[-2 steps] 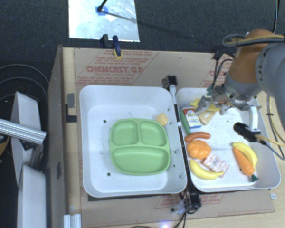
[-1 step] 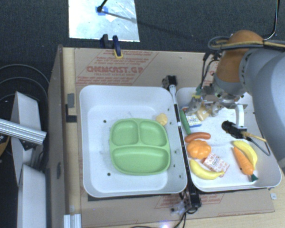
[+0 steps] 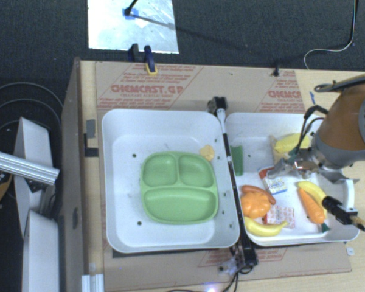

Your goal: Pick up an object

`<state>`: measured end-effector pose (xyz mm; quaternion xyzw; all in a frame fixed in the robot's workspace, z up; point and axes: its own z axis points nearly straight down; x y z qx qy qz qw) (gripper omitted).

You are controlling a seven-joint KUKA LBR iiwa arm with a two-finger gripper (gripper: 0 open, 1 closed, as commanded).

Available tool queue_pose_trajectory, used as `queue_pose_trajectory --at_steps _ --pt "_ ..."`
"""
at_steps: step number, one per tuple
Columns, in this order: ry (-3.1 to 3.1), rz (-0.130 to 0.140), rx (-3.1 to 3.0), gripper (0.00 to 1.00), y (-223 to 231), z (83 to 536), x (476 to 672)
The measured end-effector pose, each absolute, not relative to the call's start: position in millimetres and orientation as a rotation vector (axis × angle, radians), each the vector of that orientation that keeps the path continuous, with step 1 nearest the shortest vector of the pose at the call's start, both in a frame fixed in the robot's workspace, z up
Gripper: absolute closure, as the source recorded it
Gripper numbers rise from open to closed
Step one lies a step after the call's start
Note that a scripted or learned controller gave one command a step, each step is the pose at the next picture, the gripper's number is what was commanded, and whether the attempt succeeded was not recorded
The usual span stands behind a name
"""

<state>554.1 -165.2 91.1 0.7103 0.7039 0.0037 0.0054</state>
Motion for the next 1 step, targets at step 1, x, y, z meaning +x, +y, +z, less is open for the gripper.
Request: queue_pose_trajectory --at_steps 1 --pt "2.222 0.010 2.206 0.00 -136.9 89.5 617.1"
